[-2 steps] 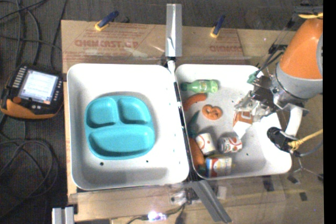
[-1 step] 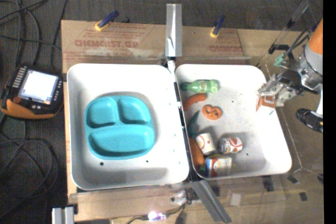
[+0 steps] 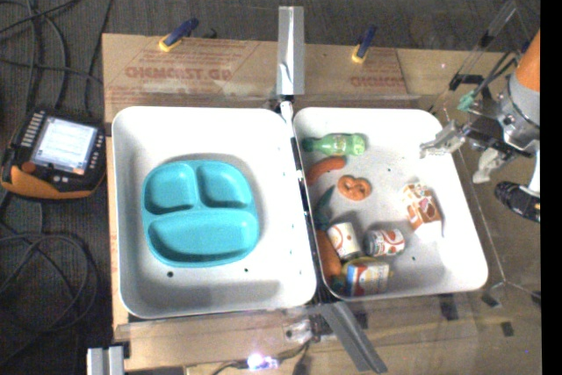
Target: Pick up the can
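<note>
Three cans lie close together at the front of the right bin [image 3: 457,272]. A white-and-red can [image 3: 343,239] sits on the left. A silver can with a red label [image 3: 385,242] lies on its side beside it. A yellow-and-blue can [image 3: 367,277] rests against the front wall. My gripper [image 3: 461,155] hangs over the bin's back right rim, well away from the cans. It is open, with one finger [image 3: 436,145] over the bin and the other outside the rim, and nothing between them.
The right bin also holds a green bottle [image 3: 335,144], an orange sausage-like piece [image 3: 325,167], a brown pretzel [image 3: 354,187], a snack packet [image 3: 422,205] and an orange piece [image 3: 327,254] by the cans. A blue divided plate [image 3: 202,211] lies in the left bin [image 3: 132,145].
</note>
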Tool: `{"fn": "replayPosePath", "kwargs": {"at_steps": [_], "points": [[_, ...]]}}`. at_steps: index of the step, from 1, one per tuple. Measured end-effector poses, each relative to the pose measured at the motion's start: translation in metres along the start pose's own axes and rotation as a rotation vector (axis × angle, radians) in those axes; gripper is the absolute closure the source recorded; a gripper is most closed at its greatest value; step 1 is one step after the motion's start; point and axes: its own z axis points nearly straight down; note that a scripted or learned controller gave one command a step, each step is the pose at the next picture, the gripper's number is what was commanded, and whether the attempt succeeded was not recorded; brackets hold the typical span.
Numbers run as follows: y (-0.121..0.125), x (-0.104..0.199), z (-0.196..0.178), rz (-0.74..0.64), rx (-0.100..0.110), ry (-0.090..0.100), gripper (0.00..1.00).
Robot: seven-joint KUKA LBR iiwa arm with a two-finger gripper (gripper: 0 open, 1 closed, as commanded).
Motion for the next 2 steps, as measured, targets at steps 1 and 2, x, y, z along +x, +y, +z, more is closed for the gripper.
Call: {"fn": "replayPosePath", "kwargs": {"at_steps": [1,2], "points": [[-0.071,0.04,0.117,-0.052,0.005,0.004,0.0],[-0.035,-0.017,0.192,-0.008,-0.008,0.007,0.0]]}}
